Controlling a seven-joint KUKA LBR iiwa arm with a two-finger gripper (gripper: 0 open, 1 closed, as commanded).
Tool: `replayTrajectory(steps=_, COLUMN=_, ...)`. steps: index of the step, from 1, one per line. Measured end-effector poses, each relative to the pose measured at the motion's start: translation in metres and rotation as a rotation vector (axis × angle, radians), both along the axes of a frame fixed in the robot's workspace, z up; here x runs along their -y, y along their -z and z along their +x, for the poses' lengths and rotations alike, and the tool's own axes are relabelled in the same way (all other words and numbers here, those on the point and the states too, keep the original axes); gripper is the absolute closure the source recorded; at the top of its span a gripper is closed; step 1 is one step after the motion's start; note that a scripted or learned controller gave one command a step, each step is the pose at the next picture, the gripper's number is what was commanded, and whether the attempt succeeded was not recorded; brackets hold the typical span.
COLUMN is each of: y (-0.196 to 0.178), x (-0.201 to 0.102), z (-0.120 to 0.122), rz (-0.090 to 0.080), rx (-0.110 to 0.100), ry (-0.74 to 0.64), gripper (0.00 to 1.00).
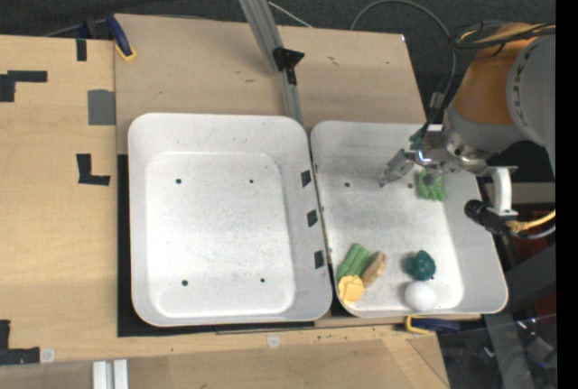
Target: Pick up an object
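My gripper (405, 178) hangs over the back of the right bin (361, 152), open, its fingers spread apart. A light green object (433, 189) lies on the bin floor right at the finger nearer the arm, and I cannot tell whether they touch. Nothing shows between the fingers. At the bin's front lie a green, tan and yellow corn-like piece (358, 268), a dark green lump (420, 265) and a white ball (420, 295).
The left bin (217, 216) stands beside the right one, with black clips along their shared edge. A grey metal pole (257, 8) slants in from the top to the bins' back rim. Cables hang by the arm at the right.
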State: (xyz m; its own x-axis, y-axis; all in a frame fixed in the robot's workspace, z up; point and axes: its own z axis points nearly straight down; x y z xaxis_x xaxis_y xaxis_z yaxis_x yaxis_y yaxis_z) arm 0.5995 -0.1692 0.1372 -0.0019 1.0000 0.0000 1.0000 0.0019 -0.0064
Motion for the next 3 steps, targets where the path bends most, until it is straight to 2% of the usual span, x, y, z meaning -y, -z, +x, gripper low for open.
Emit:
replayTrajectory(steps=1, y=-0.013, x=0.000, z=0.001, rz=0.000, rx=0.004, ry=-0.001, gripper=1.00)
replayTrajectory(steps=2, y=-0.063, x=-0.011, z=0.000, rz=0.000, rx=0.010, ry=0.000, gripper=1.00)
replayTrajectory(steps=3, y=-0.095, x=-0.011, z=0.000, rz=-0.001, rx=0.009, ry=0.000, gripper=1.00)
